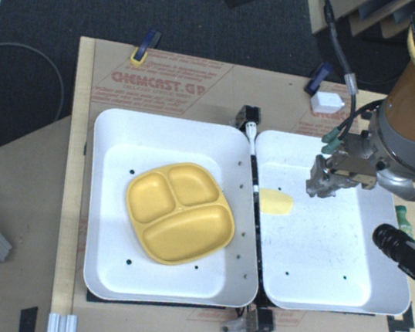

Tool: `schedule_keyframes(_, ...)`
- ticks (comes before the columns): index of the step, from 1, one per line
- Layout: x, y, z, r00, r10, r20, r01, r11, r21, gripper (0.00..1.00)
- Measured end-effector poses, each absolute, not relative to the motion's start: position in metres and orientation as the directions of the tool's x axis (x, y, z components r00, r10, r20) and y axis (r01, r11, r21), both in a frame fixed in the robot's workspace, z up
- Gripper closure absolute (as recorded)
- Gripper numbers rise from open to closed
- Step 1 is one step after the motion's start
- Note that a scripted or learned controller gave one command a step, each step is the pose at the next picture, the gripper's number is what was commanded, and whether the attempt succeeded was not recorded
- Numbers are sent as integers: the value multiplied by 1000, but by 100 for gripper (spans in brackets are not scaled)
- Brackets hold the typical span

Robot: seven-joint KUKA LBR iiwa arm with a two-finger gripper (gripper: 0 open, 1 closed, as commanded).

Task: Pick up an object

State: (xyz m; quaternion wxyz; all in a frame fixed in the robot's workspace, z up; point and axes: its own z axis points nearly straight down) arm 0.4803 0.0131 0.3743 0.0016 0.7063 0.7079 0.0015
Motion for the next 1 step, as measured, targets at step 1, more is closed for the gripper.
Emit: schedule_keyframes(1,480,93,428,-6,1000,2,1000,6,6,100)
